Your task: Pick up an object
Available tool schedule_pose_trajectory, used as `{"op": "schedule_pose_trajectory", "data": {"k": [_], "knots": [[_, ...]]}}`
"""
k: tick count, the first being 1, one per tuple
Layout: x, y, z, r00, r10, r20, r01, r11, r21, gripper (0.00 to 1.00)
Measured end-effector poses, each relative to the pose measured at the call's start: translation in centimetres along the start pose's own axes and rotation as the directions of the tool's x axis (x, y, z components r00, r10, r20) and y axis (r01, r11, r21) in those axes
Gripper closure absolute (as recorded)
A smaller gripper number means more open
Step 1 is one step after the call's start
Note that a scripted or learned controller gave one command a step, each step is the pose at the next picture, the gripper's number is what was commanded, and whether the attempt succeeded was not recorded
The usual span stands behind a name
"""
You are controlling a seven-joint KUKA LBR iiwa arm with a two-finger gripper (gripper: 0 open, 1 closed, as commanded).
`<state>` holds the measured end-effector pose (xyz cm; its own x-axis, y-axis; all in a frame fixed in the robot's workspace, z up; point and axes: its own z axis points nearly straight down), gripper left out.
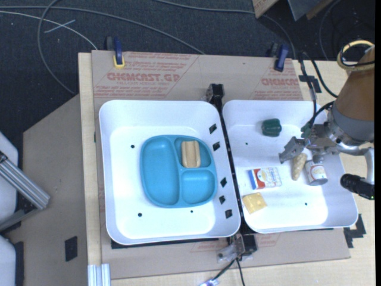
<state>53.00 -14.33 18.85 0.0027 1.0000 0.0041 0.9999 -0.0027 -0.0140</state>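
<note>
- While our hand [299,151] hovers low over the right bin [286,219], we cannot tell whether it is spread or pressed together.
- Our likeliest target, a pale beige piece [297,167], lies just below it, with a small can [317,174] just beside.
- Risk one: we judge the hand could nudge the can and knock the piece away.
- Risk two: we may close on nothing.
- A green object [271,127], a printed packet [265,178] and a yellow block [254,202] lie nearby; the blue tray [161,171] sits in the left bin [119,130].
</note>
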Motion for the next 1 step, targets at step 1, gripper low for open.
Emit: {"op": "schedule_pose_trajectory", "data": {"k": [1], "knots": [[0.02, 0.30, -0.62, 1.000, -0.003, 0.002, 0.003, 1.000, -0.013, 0.00]]}}
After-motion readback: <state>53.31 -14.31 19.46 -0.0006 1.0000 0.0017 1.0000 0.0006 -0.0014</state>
